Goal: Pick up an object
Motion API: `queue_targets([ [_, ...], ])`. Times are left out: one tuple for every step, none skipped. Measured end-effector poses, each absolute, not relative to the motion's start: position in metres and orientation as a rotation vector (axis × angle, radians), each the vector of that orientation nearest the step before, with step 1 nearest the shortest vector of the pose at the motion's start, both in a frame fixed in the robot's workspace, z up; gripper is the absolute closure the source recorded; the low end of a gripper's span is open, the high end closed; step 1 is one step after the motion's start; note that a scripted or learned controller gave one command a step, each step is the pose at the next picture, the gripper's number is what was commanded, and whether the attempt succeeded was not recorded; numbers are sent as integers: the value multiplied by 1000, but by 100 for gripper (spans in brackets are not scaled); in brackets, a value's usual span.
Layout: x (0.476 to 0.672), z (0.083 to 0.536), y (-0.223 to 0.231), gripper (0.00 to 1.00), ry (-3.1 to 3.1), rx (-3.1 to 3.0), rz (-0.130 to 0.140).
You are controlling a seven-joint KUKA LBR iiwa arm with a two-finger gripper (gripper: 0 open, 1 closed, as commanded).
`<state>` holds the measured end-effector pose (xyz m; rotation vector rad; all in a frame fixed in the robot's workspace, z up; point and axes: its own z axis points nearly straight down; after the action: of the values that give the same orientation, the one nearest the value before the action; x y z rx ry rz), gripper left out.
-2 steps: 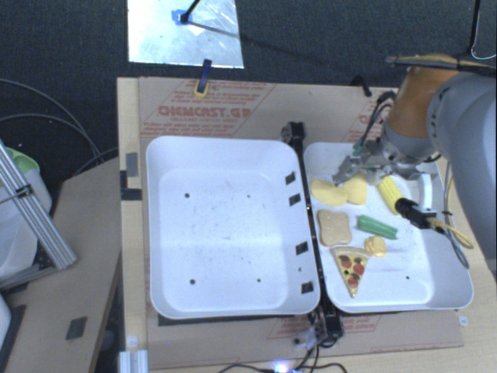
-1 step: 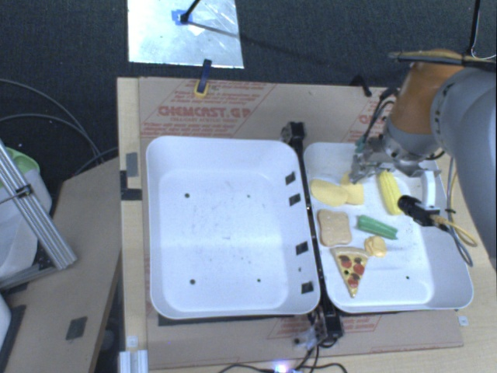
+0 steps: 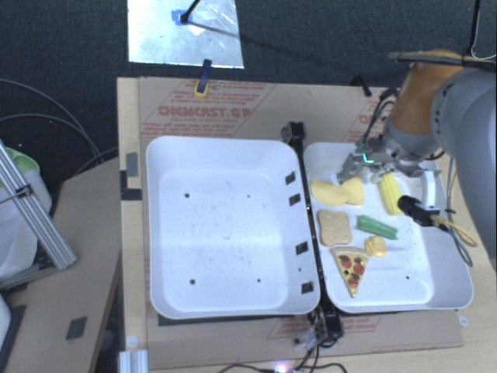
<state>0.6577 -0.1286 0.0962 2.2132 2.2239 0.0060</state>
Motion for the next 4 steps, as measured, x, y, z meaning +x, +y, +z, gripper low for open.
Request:
queue_targets([
  [574,83,-149,0,2221,2229,-6],
  [608,85,-144,0,2224,2213,5],
  [655,105,-115,0,2225,2210,7],
  [670,84,-94,0,2227,2212,5],
])
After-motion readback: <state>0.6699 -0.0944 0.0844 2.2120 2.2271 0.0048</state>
